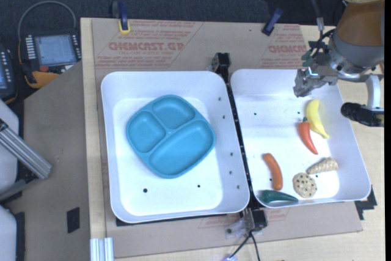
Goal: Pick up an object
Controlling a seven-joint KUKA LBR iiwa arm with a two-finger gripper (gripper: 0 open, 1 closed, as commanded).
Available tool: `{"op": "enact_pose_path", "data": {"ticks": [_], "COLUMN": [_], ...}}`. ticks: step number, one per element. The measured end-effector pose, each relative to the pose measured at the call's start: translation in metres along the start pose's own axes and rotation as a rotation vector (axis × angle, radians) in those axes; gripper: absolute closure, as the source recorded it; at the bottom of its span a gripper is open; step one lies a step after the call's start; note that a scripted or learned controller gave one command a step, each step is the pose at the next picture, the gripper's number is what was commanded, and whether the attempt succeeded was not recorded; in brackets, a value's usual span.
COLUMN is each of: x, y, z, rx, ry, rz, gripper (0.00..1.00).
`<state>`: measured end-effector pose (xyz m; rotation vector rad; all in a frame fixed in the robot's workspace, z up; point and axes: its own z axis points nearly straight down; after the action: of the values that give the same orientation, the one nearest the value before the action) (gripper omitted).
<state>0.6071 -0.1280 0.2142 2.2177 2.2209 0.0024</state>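
Claw above banana (right bin)

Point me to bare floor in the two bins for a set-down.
Right bin: its left half is bare, from the near-side hot dog up to the far wall. Crowded along its right and near sides: banana, chili, cookie. Left bin: thin margins around the blue plate.

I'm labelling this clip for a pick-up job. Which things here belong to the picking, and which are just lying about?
Belongs to the job: gripper; banana; red chili; sausage; cookie; bread piece; green pepper; right bin.

Lying about: blue plate; left bin; handheld controller.
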Motion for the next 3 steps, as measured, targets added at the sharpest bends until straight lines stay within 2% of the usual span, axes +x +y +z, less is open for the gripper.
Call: {"op": "enact_pose_path", "data": {"ticks": [1, 2, 3], "x": [0.041, 0.1, 0.145], "y": [-0.023, -0.043, -0.055], "z": [-0.001, -0.002, -0.013], "rx": [0.007, 0.006, 0.006], "ry": [0.003, 0.002, 0.002], "rz": [-0.001, -0.001, 0.0], "gripper": [1.0, 1.0, 1.0]}}
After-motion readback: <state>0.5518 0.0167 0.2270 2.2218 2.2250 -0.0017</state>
